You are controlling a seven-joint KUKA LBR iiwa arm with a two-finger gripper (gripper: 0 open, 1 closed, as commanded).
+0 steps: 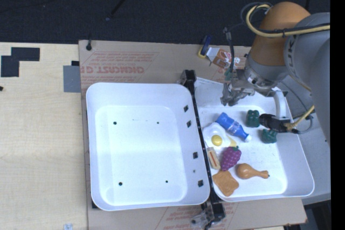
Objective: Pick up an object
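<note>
From the camera view, looking down at a slant, the counter (38, 132) carries two shallow white bins side by side on a sheet of printed cardboard (121, 64). The left bin (94, 116) shows bare white floor with a few small dark dots. The right bin (299, 169) holds all the small things.

The arm (280, 35) reaches in from the right, its orange band rounded above the grey wrist. The gripper (233, 95) hangs over the upper left part of the right bin, its fingers (228, 97) pointing down toward the bin floor. They are small and dark against the wrist, and I cannot tell whether they are apart or together — nothing shows between them.

Below and a little to the right of the gripper lies a blue bottle (233, 126) with a white cap end, tilted on its side, apart from the fingers. Just left of it sits a white fried egg (216, 139) with a yellow yolk. Beneath the egg is a purple bunch of grapes (230, 158), touching a small hot dog (213, 159) at its left. An orange piece (225, 182) lies at the bin's lower edge, and a tan drumstick (250, 171) lies just beside the grapes to the right. Two dark green toys (261, 126) sit near the right wall, by a black cable end — their shape is too small to tell.
</note>
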